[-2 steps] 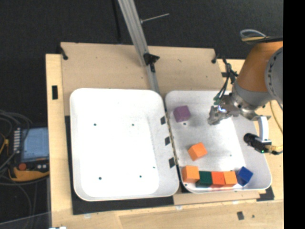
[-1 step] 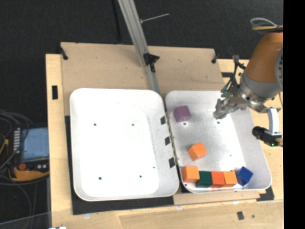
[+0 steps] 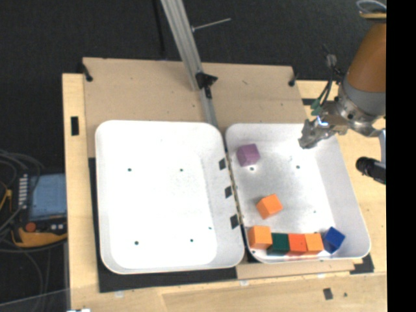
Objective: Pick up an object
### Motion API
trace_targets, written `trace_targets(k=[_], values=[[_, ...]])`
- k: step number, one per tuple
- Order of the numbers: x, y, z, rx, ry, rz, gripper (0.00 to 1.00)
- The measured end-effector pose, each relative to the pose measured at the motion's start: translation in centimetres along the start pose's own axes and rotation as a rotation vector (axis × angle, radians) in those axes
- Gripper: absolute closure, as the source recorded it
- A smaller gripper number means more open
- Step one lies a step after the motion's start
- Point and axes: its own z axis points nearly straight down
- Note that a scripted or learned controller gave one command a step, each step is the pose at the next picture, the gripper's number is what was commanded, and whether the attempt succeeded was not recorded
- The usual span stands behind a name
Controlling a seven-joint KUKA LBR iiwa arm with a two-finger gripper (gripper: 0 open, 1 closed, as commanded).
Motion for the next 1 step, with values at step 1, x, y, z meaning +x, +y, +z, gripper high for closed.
trace_targets(k=[1], values=[[4.88,-2.01,1.22,0.009,0.002,-0.001,1.0]])
